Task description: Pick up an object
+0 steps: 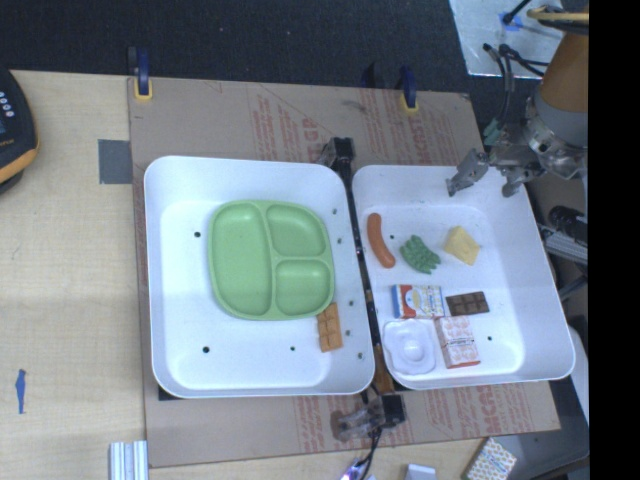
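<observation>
My gripper [487,182] hovers over the far edge of the right bin [540,268], fingers spread open with nothing between them. Below it in that bin lie a yellow cheese wedge [462,245], a green leafy toy [420,254] and an orange-red sausage [380,240]. Nearer the front are a small printed carton [417,300], a brown chocolate bar [466,304], a white lidded cup [410,348] and a red-and-white packet [458,343]. The cheese is the closest item to the gripper, and a clear gap separates them.
The left bin [170,298] holds a green divided plate [270,258] and a brown waffle cracker [329,328] by its front right corner. Black clips [342,151] join the bins at the middle seam. Blue clamps [407,86] pin the cardboard at the back.
</observation>
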Controlling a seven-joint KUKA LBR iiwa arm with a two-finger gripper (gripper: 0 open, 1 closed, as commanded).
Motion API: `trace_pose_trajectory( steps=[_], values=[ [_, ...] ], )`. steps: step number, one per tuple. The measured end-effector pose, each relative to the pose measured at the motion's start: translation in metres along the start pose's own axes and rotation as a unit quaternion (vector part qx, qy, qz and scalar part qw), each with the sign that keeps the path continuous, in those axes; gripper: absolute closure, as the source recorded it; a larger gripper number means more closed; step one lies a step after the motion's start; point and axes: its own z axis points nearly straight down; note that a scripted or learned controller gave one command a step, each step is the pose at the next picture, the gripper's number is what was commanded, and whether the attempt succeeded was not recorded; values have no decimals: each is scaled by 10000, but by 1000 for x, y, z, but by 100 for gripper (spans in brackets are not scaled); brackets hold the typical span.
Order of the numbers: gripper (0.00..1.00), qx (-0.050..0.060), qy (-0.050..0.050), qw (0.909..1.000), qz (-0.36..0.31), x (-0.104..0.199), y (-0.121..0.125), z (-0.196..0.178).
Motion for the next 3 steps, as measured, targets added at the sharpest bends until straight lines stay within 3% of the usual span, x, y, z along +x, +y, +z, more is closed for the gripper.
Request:
trace_pose_trajectory(
  steps=[1,2,3],
  values=[
    [0,73,29,10000,-26,72,-47,122],
    [0,-29,-4,10000,-9,50,19,123],
    [0,38,7,10000,7,56,-58,124]
  ],
)
